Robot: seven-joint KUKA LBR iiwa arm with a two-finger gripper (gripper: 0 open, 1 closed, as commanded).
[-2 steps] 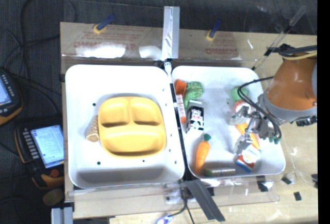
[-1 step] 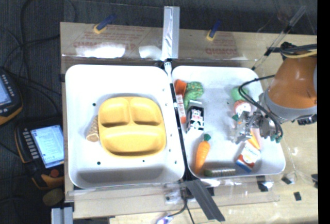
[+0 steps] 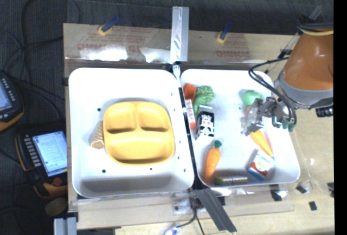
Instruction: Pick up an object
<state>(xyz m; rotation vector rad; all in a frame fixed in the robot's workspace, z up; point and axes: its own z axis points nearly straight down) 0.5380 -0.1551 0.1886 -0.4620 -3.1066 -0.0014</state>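
My gripper point(image 3: 252, 122) hangs low over the right bin point(image 3: 233, 79), toward its right side. It sits between a green round toy point(image 3: 250, 97) just above it and an orange wedge-shaped toy point(image 3: 262, 143) just below it. Its fingers point down and left, and nothing shows between them. Further left lie a carrot point(image 3: 212, 158), a black-and-white cow carton point(image 3: 205, 124) and a green broccoli toy point(image 3: 204, 93). A small box with red and blue point(image 3: 259, 166) rests near the front right corner, and a dark stick point(image 3: 231, 180) lies along the front wall.
The left bin point(image 3: 87, 174) holds a yellow divided tray point(image 3: 139, 131) with an ice-cream cone toy point(image 3: 97, 137) at its left side. An orange-red strip point(image 3: 188, 104) lies along the divider between the bins. Cables and handheld devices sit off the bench at left.
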